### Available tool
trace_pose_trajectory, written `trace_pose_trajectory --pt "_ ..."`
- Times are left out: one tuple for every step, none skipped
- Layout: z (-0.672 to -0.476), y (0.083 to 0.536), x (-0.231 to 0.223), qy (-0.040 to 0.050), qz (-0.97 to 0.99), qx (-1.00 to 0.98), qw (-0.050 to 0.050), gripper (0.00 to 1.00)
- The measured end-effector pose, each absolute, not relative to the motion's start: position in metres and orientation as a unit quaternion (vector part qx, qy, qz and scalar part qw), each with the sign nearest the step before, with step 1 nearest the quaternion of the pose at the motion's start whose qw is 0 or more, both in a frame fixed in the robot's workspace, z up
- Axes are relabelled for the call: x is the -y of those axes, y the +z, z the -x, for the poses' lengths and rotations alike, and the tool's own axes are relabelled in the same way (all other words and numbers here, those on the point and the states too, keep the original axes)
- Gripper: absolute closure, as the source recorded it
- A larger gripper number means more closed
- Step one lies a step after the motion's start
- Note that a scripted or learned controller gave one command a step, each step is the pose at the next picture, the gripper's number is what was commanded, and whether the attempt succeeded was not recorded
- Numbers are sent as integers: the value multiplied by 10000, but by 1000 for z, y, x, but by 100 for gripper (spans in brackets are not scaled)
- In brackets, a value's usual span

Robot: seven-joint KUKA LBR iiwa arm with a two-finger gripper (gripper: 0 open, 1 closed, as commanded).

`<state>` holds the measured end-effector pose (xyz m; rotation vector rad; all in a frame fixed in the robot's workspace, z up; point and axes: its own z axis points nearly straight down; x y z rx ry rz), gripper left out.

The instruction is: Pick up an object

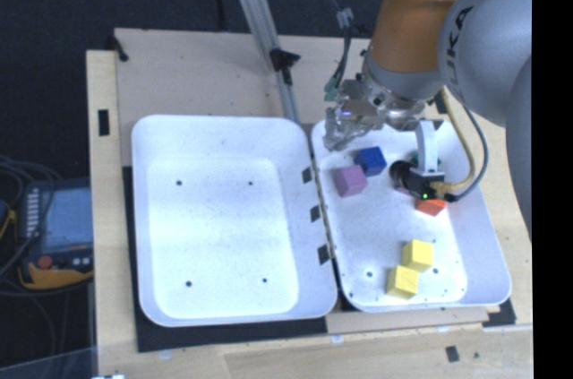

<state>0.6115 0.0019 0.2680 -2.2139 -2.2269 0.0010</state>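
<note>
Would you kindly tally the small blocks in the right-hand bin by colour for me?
Yellow blocks: 2
Blue block: 1
Purple block: 1
Orange-red block: 1, partly hidden by the arm's fittings
Total: 5

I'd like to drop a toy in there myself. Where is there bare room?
The left bin offers its whole floor, bordered only by its own walls. The right bin is crowded: blue block, purple block, orange block and two yellow blocks, with the gripper over its far end.
</note>
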Motion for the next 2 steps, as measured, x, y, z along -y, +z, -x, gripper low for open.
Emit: trace_pose_trajectory --pt "-601 264 -46 3 7048 7095 8 100" --pt "-584 258 -90 8 7046 7096 15 100"
